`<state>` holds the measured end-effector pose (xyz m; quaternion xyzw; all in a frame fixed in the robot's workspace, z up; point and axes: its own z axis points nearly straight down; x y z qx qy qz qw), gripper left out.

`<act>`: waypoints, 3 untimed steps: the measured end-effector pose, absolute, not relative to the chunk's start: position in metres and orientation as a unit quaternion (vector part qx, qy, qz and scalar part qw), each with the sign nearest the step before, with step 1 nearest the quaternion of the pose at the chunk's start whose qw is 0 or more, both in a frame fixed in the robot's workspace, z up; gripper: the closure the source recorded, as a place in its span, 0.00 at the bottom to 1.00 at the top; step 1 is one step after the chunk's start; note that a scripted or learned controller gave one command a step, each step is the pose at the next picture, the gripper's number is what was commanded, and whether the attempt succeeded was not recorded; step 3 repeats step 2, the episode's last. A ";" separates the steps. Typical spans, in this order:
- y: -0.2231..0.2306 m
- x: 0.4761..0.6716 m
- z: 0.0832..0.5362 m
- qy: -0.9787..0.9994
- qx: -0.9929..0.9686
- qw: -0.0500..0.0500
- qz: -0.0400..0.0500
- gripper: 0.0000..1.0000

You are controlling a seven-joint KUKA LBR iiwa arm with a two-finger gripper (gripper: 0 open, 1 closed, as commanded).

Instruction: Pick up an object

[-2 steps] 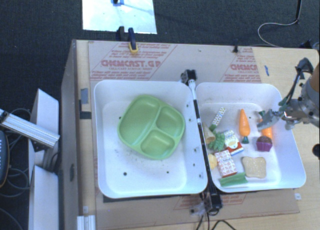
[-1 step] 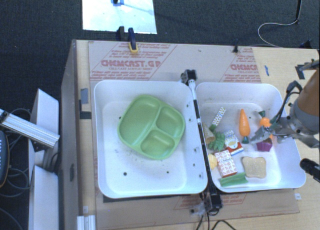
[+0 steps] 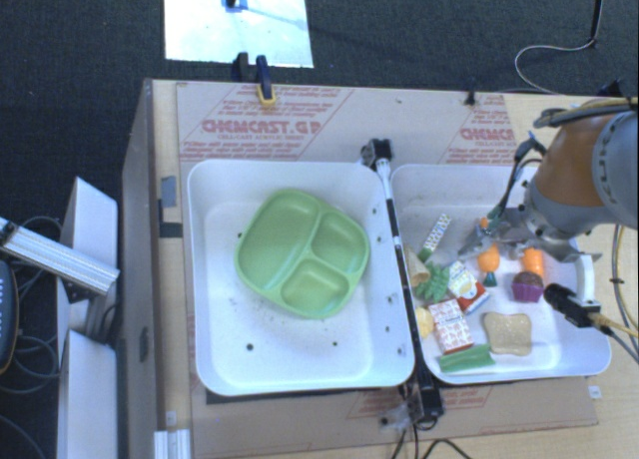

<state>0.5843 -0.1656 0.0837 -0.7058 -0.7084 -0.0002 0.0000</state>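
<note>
Camera view, looking down at a slant: a pale wooden bench top (image 3: 300, 118) printed with red lettering stands on dark carpet and bears two shallow white bins. The left white bin (image 3: 225, 347) holds a light-green plastic plate with three compartments (image 3: 303, 252), which lies toward the divider rail (image 3: 397, 247) where the two bins meet; bare white floor remains along that bin's left and near walls. The right white bin (image 3: 589, 352) lies just beyond the rail and holds a cluster of toy food close to it: a red-and-white printed carton (image 3: 451, 324), a green pod-shaped piece (image 3: 465, 358) against the near wall, and a tan slice of toy bread (image 3: 508, 333) beside the carton. Farther from the rail lie a small orange fruit (image 3: 488, 260) and a purple piece topped with orange (image 3: 529, 281). The grey arm with an orange band (image 3: 579, 173) reaches in over the far-right part of this bin, and its gripper (image 3: 483, 237) sits just above the small orange fruit; whether it grasps anything cannot be told. Open bin floor lies along the far wall.
</note>
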 end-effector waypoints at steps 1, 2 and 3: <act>-0.166 0.585 0.095 -0.709 -0.705 -0.002 -0.001 1.00; -0.119 0.552 0.217 -0.709 -0.705 -0.002 -0.002 1.00; -0.119 0.552 0.217 -0.709 -0.705 -0.002 -0.002 1.00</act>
